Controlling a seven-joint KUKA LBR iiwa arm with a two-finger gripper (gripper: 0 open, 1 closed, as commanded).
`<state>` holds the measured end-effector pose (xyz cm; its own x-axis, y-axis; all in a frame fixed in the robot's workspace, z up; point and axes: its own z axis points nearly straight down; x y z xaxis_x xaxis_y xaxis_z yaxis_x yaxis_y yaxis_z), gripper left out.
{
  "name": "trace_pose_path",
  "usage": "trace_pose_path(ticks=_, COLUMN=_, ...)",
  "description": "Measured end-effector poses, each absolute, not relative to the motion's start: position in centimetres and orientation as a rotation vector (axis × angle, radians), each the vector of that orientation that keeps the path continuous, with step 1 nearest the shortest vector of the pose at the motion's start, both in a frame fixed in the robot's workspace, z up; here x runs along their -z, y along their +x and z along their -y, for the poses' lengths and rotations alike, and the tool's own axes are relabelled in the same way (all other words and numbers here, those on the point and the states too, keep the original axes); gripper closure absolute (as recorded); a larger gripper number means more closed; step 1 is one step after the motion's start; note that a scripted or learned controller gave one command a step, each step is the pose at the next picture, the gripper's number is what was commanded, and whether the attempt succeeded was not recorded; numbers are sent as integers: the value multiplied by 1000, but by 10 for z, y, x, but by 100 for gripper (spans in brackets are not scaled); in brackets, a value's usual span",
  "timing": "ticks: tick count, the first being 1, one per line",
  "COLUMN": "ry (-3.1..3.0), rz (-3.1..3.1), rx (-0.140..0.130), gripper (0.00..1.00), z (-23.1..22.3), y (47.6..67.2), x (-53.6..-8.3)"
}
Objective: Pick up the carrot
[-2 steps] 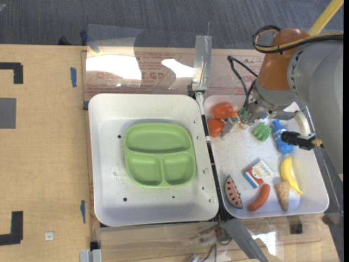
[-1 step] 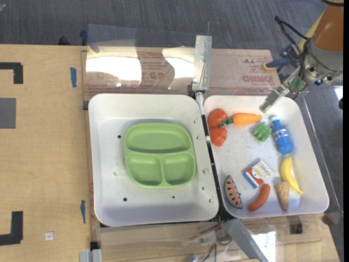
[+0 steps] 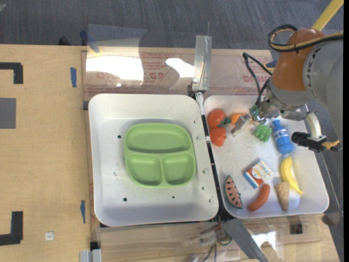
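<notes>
The carrot is a small orange piece in the right bin, near its far left corner, just right of a red tomato. My gripper hangs low over the bin right beside the carrot, reaching in from the right under the orange wrist band. Its fingers look spread, and one of them lies against the carrot's right end. The carrot is not clearly between them, and part of it is hidden by the gripper.
The right bin also holds a second red fruit, a green vegetable, blue bottle, banana, small carton, sausage, watermelon slice and a beige item. A green divided plate sits in the left bin.
</notes>
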<state>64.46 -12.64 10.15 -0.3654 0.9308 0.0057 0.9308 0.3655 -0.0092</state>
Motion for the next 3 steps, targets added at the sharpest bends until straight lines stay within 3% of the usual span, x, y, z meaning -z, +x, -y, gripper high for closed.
trace_pose_path(ticks=1, ry=-1768, rz=2603, rx=1, gripper=100, z=126, y=649, x=-119)
trace_pose_path(ticks=2, ry=-2035, rz=2398, rx=7, gripper=100, z=44, y=628, x=-187)
trace_pose_path(ticks=3, ry=-2037, rz=2394, rx=1, gripper=0, z=46, y=627, x=-185)
